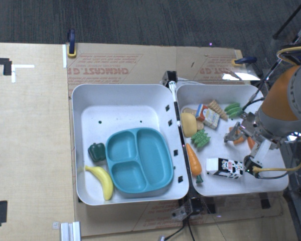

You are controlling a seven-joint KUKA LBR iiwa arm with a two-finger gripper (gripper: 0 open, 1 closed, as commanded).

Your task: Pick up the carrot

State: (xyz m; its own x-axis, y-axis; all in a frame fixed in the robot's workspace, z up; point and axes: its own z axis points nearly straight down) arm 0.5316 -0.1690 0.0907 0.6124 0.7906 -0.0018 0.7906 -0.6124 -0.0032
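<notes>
**K:** Carrot (193,159) sits in the right bin (271,187), hard against its left wall, lying lengthwise along that wall with the leafy end toward the front-left corner. Gripper (239,133) is over the bin's right half, near the right wall. Well apart from the target.

**M:** Holding anything?

**K:** Cannot tell. Something orange shows right at the tool, but it's a blur against the arm's own orange band (could be another toy, could be hardware). Can't say how wide it's spread either.

**M:** Risks?

**K:** Main one is the wall. Carrot is touching it or nearly, so a finger coming down on that side likely lands on the rim or the divider clips rather than beside the carrot. Second: crowding. Green leafy vegetable (200,139) is just beside the carrot's upper end, and the yellow potato-like piece (188,124) sits above that. A descent too far toward the back grabs the wrong thing.

**M:** Cow-print carton (224,167)?

**K:** Lies between gripper and carrot, near the front edge. A low traverse could shove it into the carrot and roll it.

**M:** Left bin (85,99)?

**K:** Teal tray (140,159), banana (103,181), green pepper (96,152). Irrelevant unless overshoot.
</notes>
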